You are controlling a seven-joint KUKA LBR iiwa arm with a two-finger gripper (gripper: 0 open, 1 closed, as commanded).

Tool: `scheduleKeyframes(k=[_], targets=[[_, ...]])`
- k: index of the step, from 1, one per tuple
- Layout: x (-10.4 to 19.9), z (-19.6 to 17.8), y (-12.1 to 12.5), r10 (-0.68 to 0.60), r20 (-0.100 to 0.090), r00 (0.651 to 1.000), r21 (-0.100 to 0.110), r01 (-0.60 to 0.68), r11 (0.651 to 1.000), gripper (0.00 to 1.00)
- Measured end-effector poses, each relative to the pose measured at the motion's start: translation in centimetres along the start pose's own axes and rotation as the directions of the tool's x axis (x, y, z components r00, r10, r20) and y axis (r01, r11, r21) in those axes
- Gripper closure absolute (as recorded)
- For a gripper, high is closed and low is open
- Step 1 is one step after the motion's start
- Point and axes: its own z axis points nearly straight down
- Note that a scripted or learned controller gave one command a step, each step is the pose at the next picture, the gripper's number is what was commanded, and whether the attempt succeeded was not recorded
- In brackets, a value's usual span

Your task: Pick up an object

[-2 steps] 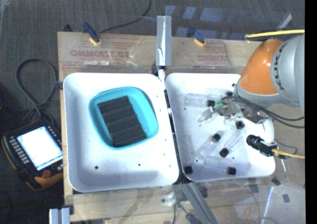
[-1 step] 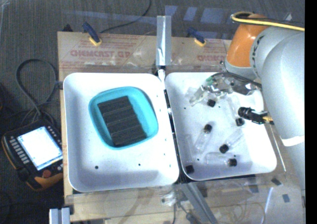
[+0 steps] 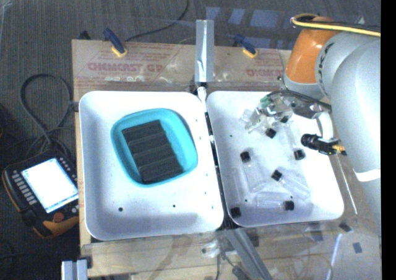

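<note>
Dark carpet surrounds the bench, whose two white bins sit side by side. Nearest the camera, along the right bin's [image 3: 334,207] front edge, a clear vial [image 3: 272,201] lies with its long axis running three to nine o'clock, black cap pointing to three. Other vials lie scattered beyond it. Farther back, the gripper [image 3: 276,108] hangs over the bin's rear; the front vial lies at its six o'clock. Whether it grips anything cannot be told.
</note>
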Motion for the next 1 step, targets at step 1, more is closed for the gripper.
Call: scheduleKeyframes(k=[1], targets=[[0.74, -14.64, 0.5, 0.207, -0.002, 0.978, -0.048, -0.207, 0.977, 1.0]])
